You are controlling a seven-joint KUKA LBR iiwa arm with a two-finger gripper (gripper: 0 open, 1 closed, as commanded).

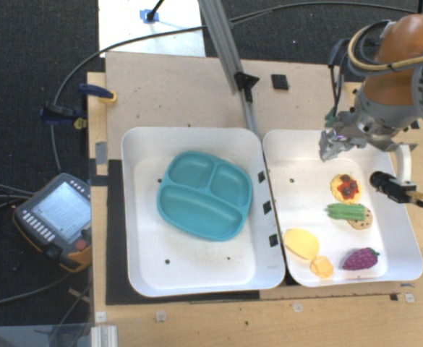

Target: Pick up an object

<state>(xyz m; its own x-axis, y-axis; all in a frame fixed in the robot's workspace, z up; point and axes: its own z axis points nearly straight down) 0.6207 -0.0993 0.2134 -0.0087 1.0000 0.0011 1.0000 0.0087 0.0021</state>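
Right now my tool [332, 147], its grip state impossible to tell, hovers over the right bin [298, 157], the pizza toy [345, 187] nearest at five o'clock.

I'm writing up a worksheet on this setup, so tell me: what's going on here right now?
A grey KUKA arm with an orange band reaches in from the right, its gripper hovering over the back of the right bin. In that bin lie toy foods: a small pizza, a green bean pod on a cookie, a lemon, a small orange piece and purple grapes. The left bin holds a teal divided plate.
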